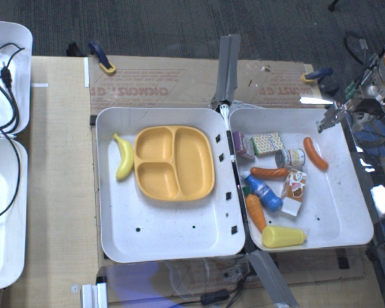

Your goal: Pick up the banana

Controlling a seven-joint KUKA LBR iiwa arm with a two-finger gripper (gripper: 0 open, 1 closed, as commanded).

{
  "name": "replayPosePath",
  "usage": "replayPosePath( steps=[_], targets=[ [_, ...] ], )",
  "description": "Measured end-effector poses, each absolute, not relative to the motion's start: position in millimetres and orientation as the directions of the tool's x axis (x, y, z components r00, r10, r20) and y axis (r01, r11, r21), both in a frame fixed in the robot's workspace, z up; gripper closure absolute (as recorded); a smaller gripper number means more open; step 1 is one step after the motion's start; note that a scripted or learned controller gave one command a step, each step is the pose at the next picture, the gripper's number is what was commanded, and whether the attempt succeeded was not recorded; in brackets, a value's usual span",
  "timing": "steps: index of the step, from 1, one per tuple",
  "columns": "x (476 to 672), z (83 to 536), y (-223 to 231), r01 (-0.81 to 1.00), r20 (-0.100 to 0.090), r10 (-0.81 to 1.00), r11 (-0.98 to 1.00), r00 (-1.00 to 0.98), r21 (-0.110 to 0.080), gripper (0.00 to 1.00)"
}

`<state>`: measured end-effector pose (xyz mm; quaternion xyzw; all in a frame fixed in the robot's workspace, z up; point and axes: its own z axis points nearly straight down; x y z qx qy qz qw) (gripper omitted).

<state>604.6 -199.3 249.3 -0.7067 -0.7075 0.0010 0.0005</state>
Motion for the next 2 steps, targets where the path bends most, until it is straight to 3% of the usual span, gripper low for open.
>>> replayPosePath(
  steps=[1,2],
  targets=[
    [560.4,97.2,-170.2,0.984,-0.001,0.984,-0.176,0.176,-0.002,0.00],
    [527.4,171.8,-153.8,0.996,-0.001,0.996,0.091,-0.091,-0.001,0.00]
  ],
)
